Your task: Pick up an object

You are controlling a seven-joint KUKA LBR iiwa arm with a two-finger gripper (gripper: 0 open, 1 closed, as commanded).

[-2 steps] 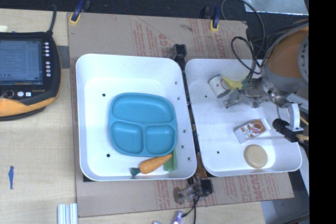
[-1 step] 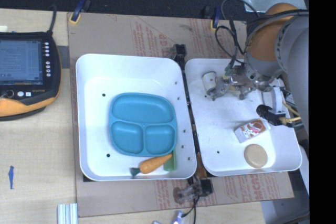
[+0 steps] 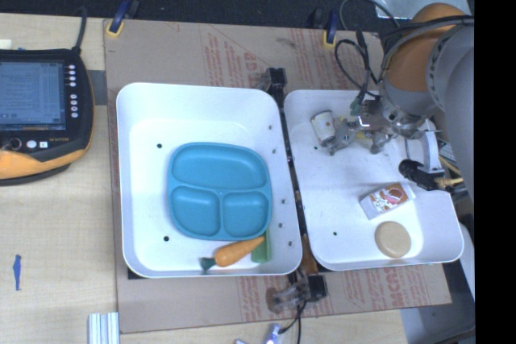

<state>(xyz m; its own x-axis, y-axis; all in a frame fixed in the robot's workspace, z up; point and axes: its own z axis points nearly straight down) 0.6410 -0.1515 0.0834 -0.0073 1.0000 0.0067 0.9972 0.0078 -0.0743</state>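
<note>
Metal tool [image 3: 361,131], grip state unclear, over right bin [image 3: 339,246] near flat round tan disc [image 3: 393,238]

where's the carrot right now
The carrot lies in the left bin of the camera view, along its near edge, just below the blue divided plate and touching a small green piece at its right end.

Hand [image 3: 355,133] fingers indistinct; arm [image 3: 439,52] cut off right.
</note>
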